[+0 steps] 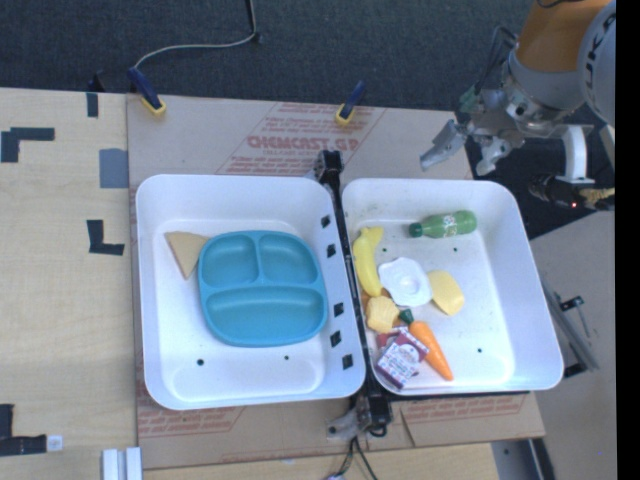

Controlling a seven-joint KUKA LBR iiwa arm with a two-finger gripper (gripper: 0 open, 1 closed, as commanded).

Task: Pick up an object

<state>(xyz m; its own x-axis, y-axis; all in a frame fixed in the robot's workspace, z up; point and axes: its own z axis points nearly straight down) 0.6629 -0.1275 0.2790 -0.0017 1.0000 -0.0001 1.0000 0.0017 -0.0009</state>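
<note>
- My arm reaches in beyond the right bin's (500, 193) far rim.
- My pincer (466, 152) hangs there spread open, holding nothing.
- The green bottle (443, 225) lies inside that bin, near its far wall.

overhead fixed camera | slanted downward | both bins (150, 268) framed | mid-distance

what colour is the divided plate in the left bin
Light blue; the divided plate shows clearly in the camera view.
</note>
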